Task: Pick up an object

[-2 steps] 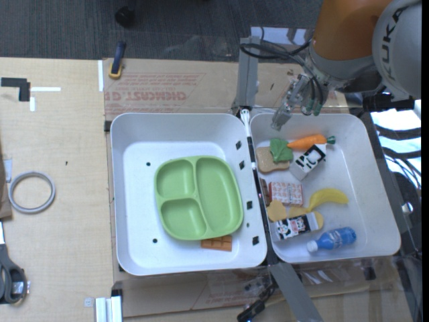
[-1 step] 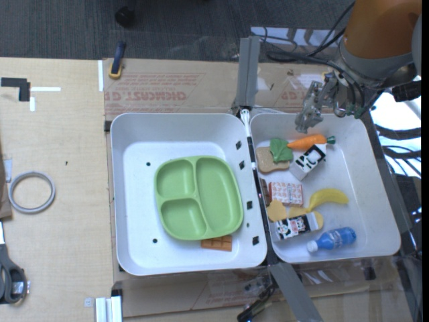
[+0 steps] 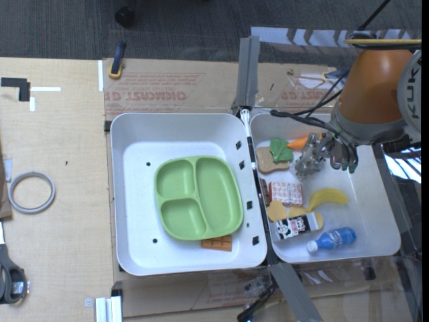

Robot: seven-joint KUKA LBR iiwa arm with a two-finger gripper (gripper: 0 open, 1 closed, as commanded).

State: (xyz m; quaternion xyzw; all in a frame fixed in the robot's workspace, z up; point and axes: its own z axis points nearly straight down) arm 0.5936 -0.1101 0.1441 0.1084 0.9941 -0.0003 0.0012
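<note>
The right bin (image 3: 383, 210) holds several small items. A slice of toast (image 3: 267, 162) lies under a green leaf toy (image 3: 281, 151), with an orange carrot (image 3: 298, 142) beside them. Below are a red-and-white packet (image 3: 285, 193), a yellow banana (image 3: 328, 197), a tan piece (image 3: 276, 211), a black-and-white carton (image 3: 292, 227) and a blue bottle (image 3: 333, 239). My gripper (image 3: 310, 164) hangs low in the bin's upper middle, just right of the leaf and carrot and above the packet. I see nothing clearly held in it.
The left bin (image 3: 134, 200) holds a green divided plate (image 3: 198, 197) with a brown waffle piece (image 3: 217, 243) at its lower edge. A tape roll (image 3: 30, 192) and scissors (image 3: 10, 282) lie on the wooden bench at far left. Cables trail from the arm over the right bin's top.
</note>
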